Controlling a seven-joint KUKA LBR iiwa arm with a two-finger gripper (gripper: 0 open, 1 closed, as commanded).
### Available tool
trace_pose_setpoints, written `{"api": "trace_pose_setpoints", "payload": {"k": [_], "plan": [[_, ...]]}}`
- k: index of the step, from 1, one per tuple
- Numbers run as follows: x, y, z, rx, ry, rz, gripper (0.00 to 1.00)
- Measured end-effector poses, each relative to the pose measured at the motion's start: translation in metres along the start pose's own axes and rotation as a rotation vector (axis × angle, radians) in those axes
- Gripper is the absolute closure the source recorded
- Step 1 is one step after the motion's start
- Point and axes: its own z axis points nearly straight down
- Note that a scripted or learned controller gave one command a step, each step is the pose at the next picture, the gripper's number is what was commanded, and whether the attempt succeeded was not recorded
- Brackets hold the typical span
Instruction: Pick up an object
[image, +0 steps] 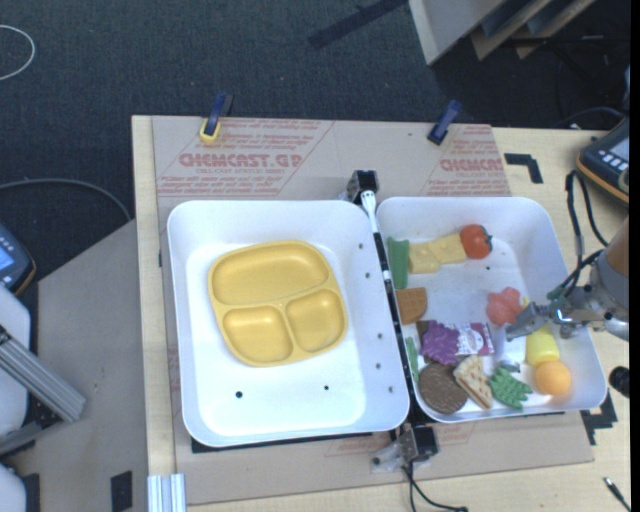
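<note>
The right bin (520, 215) holds several toy foods: a red tomato (476, 241), a pale yellow piece (436, 254), a green strip (399, 260), a brown square (411, 304), purple grapes (440, 343), a round brown cookie (441, 388), a green leafy piece (510, 388), an orange ball (552, 379), a yellow block (542, 348) and a pink piece (505, 302). My gripper (532, 320) is low over the bin's right side, between the pink piece and the yellow block. I see nothing lifted in it.
The left bin (190, 300) carries a yellow divided plate (277, 301). A black divider strip (380, 270) runs between the bins. Clamps (213, 118) hold the cardboard base at the back. Cables (580, 215) hang by the right edge.
</note>
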Motion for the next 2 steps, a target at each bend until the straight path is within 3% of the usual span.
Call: {"api": "trace_pose_setpoints", "payload": {"k": [1, 2], "plan": [[0.0032, 0.0051, 0.0372, -0.013, 0.003, -0.004, 0.00], [0.0040, 0.0042, 0.0285, -0.012, 0.002, -0.006, 1.00]]}}
